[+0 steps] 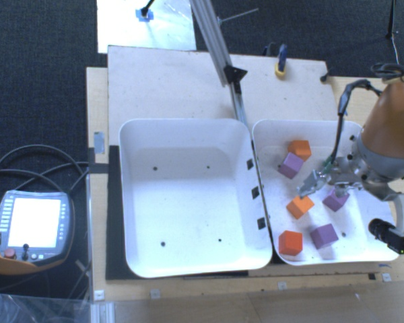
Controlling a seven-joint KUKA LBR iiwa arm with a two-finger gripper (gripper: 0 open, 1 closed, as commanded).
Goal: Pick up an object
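- The arm (390,123), grey with an orange band, reaches in from the right over the right bin (269,130).
- The gripper (314,184) hangs low in the middle of that bin; I cannot tell whether its fingers are apart or together, and no block shows between them.
- Six blocks lie in the right bin. An orange cube (299,149) sits at the far side, with a purple cube (290,165) just beside it, nearer and to the left.
- A second orange cube (299,206) lies just near of the gripper, close under its tip.
- A purple cube (335,200) lies to the right of that one, partly under the wrist.
- At the near side, a red-orange cube (291,243) sits by the bin's left wall and a purple cube (324,235) lies to its right.
- The left bin (131,130) stands beside the right one, their walls touching.
- A teach pendant (28,231) with a lit screen lies on the floor at the far left, its cable looped around it.
- A slanted metal pole (212,36) crosses the far part of the bench.
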